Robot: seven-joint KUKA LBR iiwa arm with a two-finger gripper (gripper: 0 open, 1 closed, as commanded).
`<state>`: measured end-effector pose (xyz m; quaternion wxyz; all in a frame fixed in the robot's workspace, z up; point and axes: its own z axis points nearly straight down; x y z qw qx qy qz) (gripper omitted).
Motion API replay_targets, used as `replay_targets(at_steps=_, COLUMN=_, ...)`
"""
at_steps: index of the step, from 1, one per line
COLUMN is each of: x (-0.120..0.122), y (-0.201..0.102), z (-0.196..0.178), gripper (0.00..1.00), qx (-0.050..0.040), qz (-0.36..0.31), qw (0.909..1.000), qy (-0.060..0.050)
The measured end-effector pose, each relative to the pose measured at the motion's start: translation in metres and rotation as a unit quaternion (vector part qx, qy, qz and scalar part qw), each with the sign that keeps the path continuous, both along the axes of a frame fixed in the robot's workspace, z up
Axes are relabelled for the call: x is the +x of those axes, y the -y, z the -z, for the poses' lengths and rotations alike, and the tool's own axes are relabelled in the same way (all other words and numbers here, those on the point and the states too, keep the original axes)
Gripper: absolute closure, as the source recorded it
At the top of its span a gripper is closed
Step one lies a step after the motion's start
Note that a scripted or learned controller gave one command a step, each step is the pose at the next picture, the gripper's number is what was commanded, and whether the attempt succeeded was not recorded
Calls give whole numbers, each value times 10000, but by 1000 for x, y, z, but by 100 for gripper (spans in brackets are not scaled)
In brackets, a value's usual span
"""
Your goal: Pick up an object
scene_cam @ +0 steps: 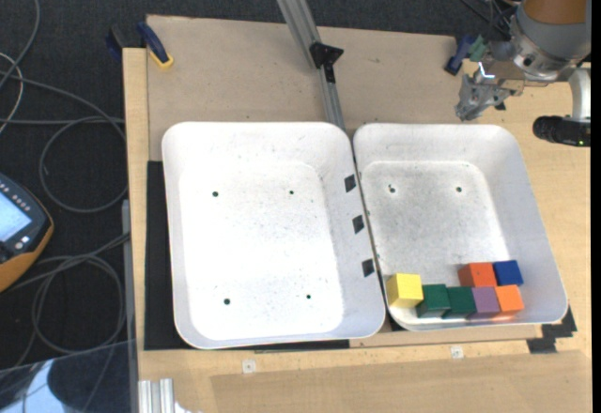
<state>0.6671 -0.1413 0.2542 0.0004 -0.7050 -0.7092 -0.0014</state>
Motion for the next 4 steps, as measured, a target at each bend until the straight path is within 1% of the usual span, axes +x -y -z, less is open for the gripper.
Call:
replay_targets(at_steps=1, x=-3, y=-61, z=-5, gripper=100, qx=4, qz=-6, qw=10000, qy=-7)
replay_targets(at_steps=2, x=-24, y=-117, z=-6, gripper=100, qx=5, qz=-3, qw=10000, qy=-15)
replay_targets(at_steps=3, x=-32, y=-171, z=-13, gripper=100, qx=5, qz=-5, qw=10000, qy=-12)
replay_targets(at_steps=4, x=-51, y=-222, z=-11, gripper=100, qx=1, qz=-5, qw=10000, qy=-22)
